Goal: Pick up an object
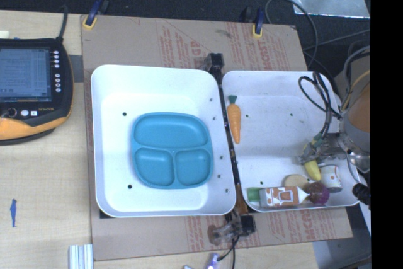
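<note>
Gripper hangs low at the right bin's far right, just above a yellow banana-like toy; whether it grips anything cannot be told. Toy carrot lies along the bin's left wall.

Toys crowd the right bin's near corner; its middle lies open

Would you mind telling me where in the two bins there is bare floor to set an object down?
Bare floor lies in the right white bin between the orange toy carrot and the gripper, and along the left white bin above the blue divided plate. The right bin's lower corner is crowded: a small carton, a yellow piece and a purple piece.
</note>
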Robot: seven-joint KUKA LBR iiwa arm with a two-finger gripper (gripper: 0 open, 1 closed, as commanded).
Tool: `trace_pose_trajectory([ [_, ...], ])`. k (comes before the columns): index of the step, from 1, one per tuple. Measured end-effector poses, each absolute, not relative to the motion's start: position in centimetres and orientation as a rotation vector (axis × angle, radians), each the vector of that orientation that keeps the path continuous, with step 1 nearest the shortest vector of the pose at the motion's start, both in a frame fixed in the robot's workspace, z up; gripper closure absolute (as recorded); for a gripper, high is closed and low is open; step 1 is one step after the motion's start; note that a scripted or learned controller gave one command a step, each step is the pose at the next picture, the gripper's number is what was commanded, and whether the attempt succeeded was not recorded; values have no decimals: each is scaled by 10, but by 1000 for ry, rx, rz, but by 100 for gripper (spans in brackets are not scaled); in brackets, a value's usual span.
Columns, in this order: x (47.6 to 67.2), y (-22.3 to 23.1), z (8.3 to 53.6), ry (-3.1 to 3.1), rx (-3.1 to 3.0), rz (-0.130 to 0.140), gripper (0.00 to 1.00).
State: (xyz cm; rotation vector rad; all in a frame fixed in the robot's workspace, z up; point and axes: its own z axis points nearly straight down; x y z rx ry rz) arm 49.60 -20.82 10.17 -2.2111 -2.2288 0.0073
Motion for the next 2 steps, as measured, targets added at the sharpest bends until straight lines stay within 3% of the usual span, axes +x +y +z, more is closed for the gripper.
trace_pose_trajectory([
  [1,550,-156,92,-2229,-2212,5,100],
  [2,546,-87,193,-2226,-2215,0,100],
])
